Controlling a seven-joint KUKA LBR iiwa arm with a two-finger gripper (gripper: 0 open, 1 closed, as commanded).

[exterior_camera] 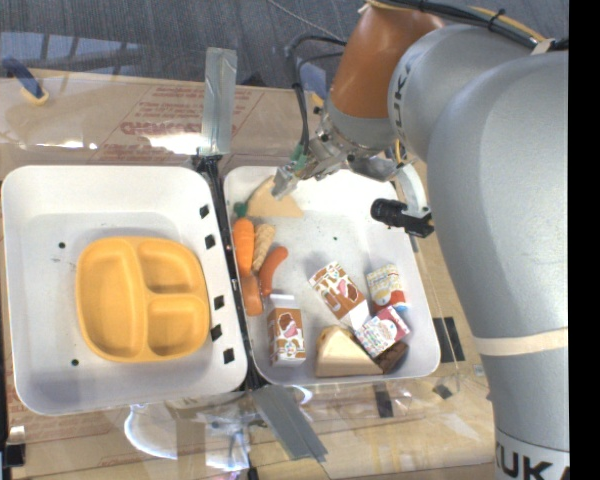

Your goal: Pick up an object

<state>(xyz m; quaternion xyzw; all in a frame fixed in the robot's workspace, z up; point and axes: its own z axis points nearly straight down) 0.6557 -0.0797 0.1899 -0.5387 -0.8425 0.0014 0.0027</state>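
Note:
My gripper (292, 173) hangs at the far left corner of the right bin (352, 220), directly over a pale tan wedge (273, 201) that lies against the bin's back wall. The gripper's tip meets the wedge's upper edge, and I cannot make out whether it grips the wedge. Just in front of the wedge lie an orange carrot (243, 241), a beige stick (264, 242) and an orange sausage (272, 267). The grey arm with its orange band covers the bin's right side.
At the front of the right bin are a small brown carton (287, 335), a patterned snack pack (336, 288), a small can (384, 284), a pink box (383, 330) and a cheese wedge (338, 354). A yellow divided plate (143, 296) lies in the left bin (40, 193).

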